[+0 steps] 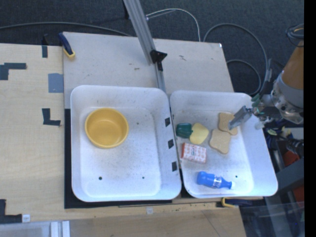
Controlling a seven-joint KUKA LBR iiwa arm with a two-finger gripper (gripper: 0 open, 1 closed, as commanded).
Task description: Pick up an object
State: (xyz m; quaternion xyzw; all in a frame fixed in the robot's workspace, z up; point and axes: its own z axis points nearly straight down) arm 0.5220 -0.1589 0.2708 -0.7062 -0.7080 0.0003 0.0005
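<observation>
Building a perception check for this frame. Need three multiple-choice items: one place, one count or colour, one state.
1. Where does the yellow bowl sit?
A. in the left bin
B. in the right bin
C. on the bench outside both bins

2. What colour is the bottle near the right bin's front edge?
A. red
B. blue
C. white

3. How does that bottle stand?
A. upright
B. lying on its side
C. upside down inside the bowl

Answers:
1. A, the bowl sits alone in the left bin's upper left part.
2. B, its body is plainly blue.
3. B, its long side lies flat along the bin floor.
</observation>
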